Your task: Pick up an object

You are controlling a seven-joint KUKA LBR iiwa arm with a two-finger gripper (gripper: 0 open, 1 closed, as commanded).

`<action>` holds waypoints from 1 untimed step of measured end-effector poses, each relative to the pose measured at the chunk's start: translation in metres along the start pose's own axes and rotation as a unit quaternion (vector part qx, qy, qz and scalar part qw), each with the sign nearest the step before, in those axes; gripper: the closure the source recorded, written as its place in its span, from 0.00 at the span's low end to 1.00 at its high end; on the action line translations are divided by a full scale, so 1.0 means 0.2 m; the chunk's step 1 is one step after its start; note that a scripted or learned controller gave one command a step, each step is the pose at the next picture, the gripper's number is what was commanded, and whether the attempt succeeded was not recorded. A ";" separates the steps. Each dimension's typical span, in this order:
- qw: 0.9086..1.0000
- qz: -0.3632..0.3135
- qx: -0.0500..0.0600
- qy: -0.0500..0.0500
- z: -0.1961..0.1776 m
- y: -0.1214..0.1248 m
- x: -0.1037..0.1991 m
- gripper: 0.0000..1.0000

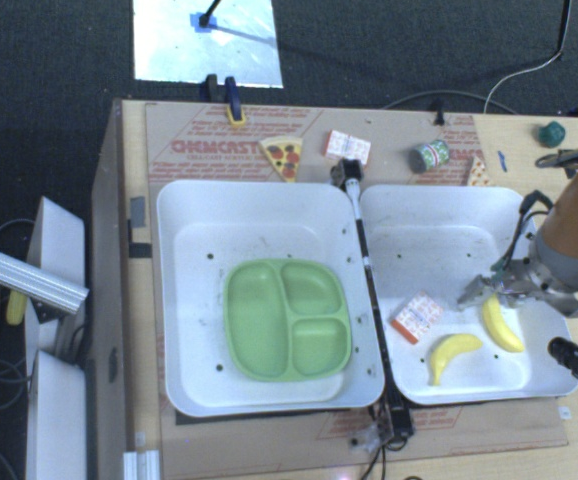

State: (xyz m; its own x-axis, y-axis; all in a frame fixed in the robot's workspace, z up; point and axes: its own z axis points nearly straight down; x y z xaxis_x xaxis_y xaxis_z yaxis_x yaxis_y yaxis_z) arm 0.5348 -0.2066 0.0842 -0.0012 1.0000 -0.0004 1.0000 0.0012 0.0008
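White plastic bin (439, 230) holds two curved bananas (500, 324) beside the tool (481, 290).

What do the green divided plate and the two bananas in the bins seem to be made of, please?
The green divided plate looks like moulded plastic with a matte to satin finish: uniform colour, soft rounded compartment walls. The two bananas are probably plastic toys: even, saturated yellow with no visible spots, though the view is too coarse to rule out real fruit.
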 end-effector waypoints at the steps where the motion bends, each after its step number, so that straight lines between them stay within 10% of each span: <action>1: 1.000 0.000 -0.001 0.000 -0.05 0.00 0.00 1.00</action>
State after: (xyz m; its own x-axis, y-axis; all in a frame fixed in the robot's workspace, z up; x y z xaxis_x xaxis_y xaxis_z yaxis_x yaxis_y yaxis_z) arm 0.5358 -0.2065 0.0948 -0.0015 1.0000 -0.0004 1.0000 0.0015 0.0036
